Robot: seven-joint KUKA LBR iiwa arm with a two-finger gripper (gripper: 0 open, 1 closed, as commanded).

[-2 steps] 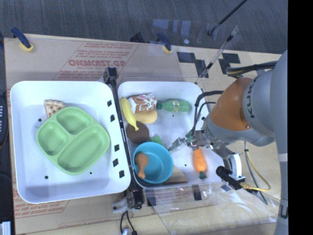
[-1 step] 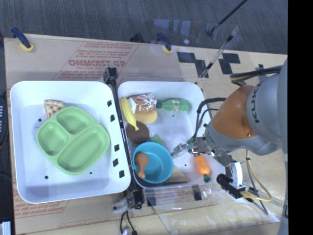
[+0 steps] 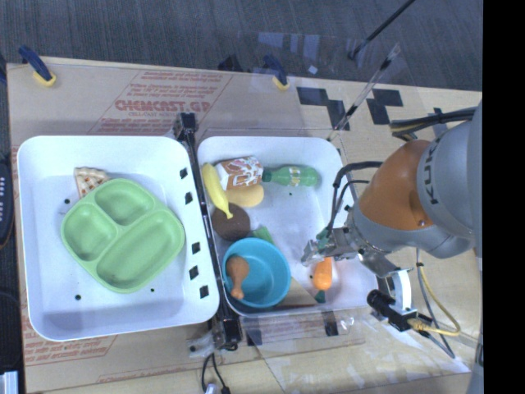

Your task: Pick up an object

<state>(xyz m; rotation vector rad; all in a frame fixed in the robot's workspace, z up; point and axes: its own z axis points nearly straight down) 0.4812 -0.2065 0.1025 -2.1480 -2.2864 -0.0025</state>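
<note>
Jaws (image 3: 321, 257) positioned directly above orange carrot (image 3: 323, 276) at near-right corner of right bin (image 3: 328, 150); carrot long axis roughly upright in view; jaw state indeterminable

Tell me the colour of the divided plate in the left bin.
Light green, seen in the camera view: divided plate.
</note>
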